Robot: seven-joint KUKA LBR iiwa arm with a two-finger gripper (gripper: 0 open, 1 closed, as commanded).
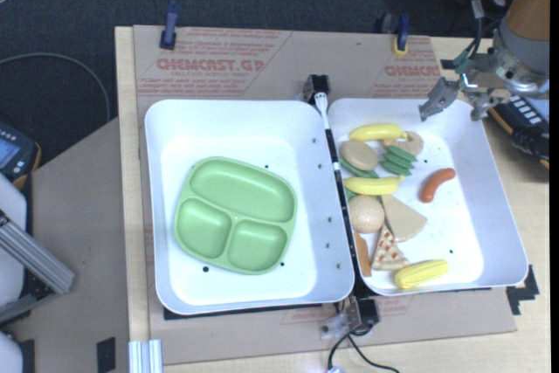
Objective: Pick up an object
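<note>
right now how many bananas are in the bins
2, both in the right bin: one banana near its far left corner, the other banana just below it beside the green beans. None looks hidden.

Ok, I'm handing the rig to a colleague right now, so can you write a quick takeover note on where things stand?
Tool: hovering above the far right corner of the right bin, fingers spread, nothing between them.
Food toys, all in the right bin: two bananas, sausage, corn, pizza slice, among others.
Left bin: green divided tray.
Done: nothing picked up yet.
Left: lower onto a toy, grasp it, lift it. The sausage lies apart from the rest, probably the easiest pick.
</note>
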